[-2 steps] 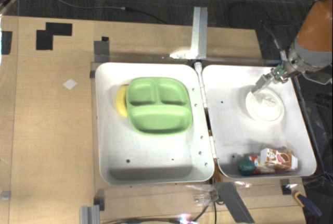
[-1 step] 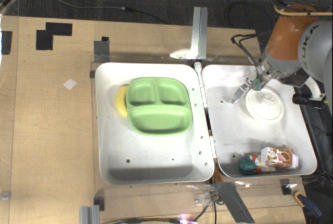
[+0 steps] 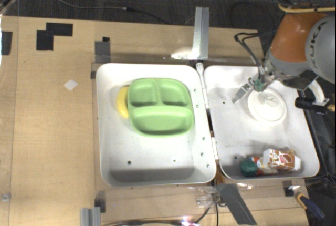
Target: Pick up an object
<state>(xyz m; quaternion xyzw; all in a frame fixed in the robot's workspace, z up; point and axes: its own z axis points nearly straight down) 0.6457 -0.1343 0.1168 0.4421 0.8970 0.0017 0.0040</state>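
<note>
Two shallow white bins sit side by side: a left bin (image 3: 105, 130) and a right bin (image 3: 226, 130). There is one green three-compartment plastic tray (image 3: 159, 105), one yellow object (image 3: 122, 102) partly under it, one white round lid (image 3: 267, 106), one small printed carton (image 3: 278, 160) and one dark green object (image 3: 248, 168).

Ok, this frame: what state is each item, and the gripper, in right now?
Green divided plate: flat, right way up, left bin.
Yellow object: partly under the plate's left edge.
White lid: flat, right bin.
Carton: on its side, right bin's near wall.
Gripper: open, beside the lid, holding nothing.
</note>
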